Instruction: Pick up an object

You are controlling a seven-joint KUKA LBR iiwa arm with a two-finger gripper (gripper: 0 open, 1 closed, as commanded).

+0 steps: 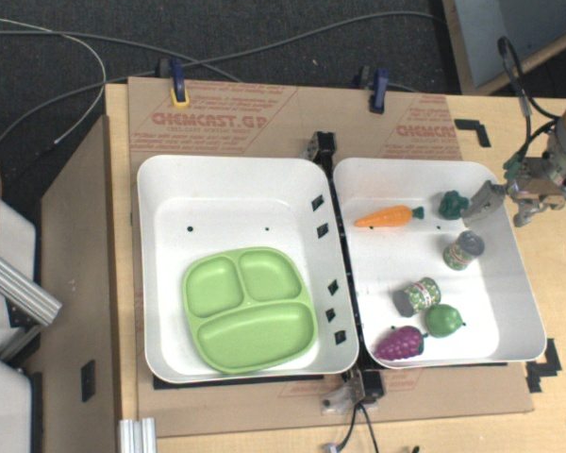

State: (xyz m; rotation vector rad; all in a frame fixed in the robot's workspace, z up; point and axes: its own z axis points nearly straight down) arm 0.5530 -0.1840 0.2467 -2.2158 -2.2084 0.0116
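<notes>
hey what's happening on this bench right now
A robot arm is reaching in from the right, with its gripper at the upper right rim of the right bin, close to a dark green toy. Nothing is visibly held yet. That bin also holds a toy carrot, two small cans, a green apple and purple grapes. The left bin holds a green divided plate.

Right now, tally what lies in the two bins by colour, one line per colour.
Green: 3, the tray, the apple, the dark green toy
Orange: 1, the carrot
Purple: 1, the grapes
Grey or mixed: 2, the grey can, the patterned can
Total: 7
</notes>
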